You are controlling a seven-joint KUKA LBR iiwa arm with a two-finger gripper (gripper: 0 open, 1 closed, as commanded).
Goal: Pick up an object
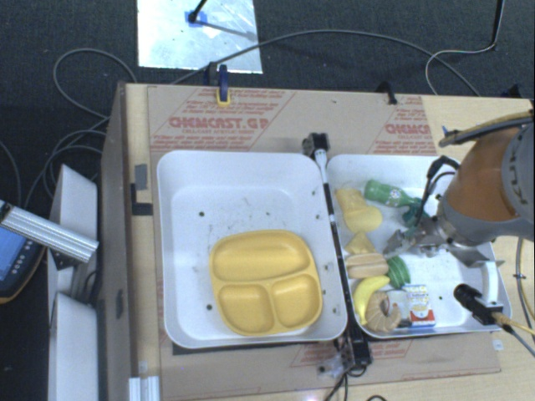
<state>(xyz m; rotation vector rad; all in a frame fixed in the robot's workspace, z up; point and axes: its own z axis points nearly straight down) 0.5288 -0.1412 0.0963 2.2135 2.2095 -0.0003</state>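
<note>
Yellow tray [266,281] — left bin [180,224] roomy.

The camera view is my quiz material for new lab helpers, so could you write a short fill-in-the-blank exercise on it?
1. The yellow divided tray lies in the ____ bin.
2. That tray has ____ compartments.
3. The banana lies in the ____ bin, where the arm reaches.

Missing words: left; three; right

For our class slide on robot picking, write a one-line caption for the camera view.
KUKA arm's gripper reaches into the right bin of toy food; a yellow divided tray lies in the left bin.
</note>
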